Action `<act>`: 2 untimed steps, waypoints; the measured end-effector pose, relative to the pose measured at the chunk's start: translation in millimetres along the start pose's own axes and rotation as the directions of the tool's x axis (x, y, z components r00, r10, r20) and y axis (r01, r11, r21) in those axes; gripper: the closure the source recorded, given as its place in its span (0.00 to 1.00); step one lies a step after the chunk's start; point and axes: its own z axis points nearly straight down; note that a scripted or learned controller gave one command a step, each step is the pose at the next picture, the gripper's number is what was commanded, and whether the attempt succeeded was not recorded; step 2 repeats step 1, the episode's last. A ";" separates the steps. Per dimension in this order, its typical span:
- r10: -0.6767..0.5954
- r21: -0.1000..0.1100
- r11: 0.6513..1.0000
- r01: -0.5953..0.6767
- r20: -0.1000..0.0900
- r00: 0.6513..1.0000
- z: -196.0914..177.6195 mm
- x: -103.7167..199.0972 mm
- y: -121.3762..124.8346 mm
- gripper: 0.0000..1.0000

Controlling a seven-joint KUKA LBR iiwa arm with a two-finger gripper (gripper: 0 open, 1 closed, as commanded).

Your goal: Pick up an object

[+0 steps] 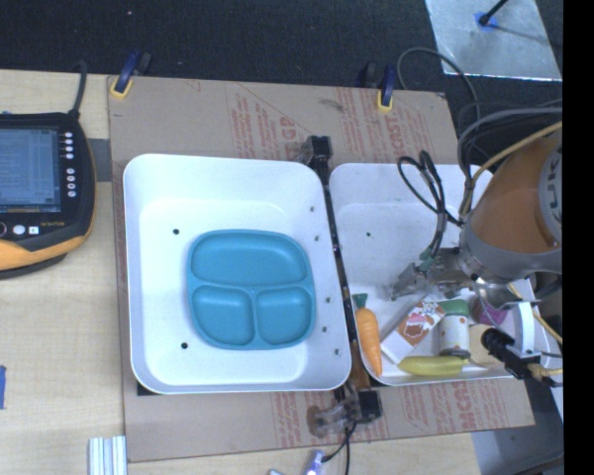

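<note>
Objects for picking lie crowded in the near end of the right bin: an orange carrot against the bin's left wall, its long axis running toward the near rim; a yellow banana lying crosswise along the near rim; a small red-and-white carton tilted between them; and a pale cylinder just beside the carton. The left bin holds a blue three-compartment plate, flat at its middle. Above the right bin's clutter hangs the hand; whether it is spread or closed cannot be made out. Both bins rest on cardboard on the surface, near a teach pendant.
</note>
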 end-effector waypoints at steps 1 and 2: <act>0.002 -0.012 1.000 -0.002 0.004 1.000 7.6 -19.1 -37.6 0.00; 0.002 -0.012 1.000 -0.002 0.004 1.000 7.6 -19.1 -37.6 0.00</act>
